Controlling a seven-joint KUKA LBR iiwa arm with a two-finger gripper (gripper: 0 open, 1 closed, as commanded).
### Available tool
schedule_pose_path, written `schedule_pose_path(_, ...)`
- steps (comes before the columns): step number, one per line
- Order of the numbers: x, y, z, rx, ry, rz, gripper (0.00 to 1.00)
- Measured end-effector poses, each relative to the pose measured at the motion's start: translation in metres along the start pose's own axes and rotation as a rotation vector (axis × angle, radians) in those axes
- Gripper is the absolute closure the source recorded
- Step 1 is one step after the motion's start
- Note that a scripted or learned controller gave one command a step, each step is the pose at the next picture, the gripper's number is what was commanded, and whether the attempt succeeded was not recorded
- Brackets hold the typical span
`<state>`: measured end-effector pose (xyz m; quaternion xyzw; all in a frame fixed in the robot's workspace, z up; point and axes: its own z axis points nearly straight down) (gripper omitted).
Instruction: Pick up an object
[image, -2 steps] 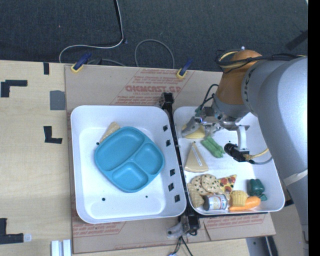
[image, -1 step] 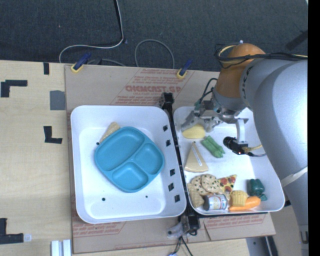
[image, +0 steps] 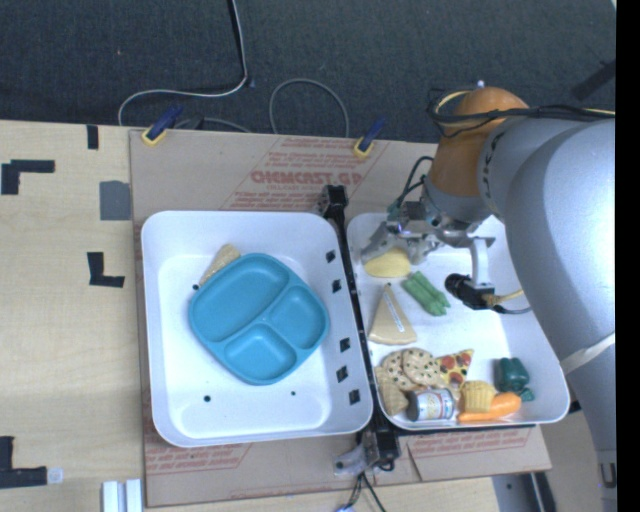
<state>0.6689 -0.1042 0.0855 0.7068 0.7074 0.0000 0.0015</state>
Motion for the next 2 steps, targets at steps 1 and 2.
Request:
schedule_pose_path(1,-0.0040,-0.0001,-0.0128,0.002,-0.006,0.001,1.00)
schedule_pose_path(2,-0.0028,-0.0010,-0.0107,0.006,-0.004,0.000,0.00)
